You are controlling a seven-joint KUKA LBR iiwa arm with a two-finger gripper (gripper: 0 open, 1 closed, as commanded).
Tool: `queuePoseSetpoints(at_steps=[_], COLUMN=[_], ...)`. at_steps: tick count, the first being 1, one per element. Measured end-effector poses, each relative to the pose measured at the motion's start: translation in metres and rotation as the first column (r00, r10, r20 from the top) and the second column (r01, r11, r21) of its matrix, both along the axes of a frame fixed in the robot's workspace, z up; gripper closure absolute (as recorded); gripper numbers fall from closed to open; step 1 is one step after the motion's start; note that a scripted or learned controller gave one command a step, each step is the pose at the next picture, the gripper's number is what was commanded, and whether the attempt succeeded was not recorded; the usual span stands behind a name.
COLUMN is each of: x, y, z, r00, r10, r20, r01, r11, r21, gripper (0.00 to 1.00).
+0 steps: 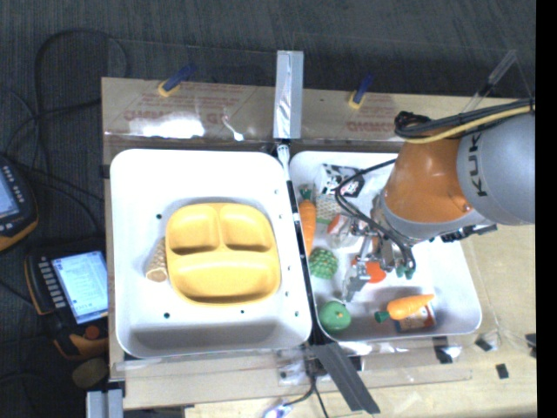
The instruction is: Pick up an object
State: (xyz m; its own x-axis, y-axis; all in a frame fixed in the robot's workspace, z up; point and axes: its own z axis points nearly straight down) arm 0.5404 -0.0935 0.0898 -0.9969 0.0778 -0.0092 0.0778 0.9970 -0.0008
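Several toys crowd the right bin; the gripper hangs low at its centre, over a small red piece. Its grip cannot be told. Packed neighbours, the green ball and carrot, may deflect a grasp.

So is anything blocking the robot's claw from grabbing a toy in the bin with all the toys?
Nothing visible blocks it. The gripper hangs low inside the right bin, right among the toys: a small red-orange piece sits at its tip, the bumpy green toy to its left, the green apple in front.
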Motion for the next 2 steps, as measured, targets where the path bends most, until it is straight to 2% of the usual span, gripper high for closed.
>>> queuePoseSetpoints(at_steps=[1, 2], x=[-0.051, -0.026], y=[-0.022, -0.004], z=[0.001, 0.000], r00=[0.994, 0.998], r10=[0.105, 0.057], r20=[0.008, 0.000], r01=[-0.105, -0.057], r11=[0.994, 0.998], r21=[-0.004, -0.003], gripper=[0.00, 0.00])
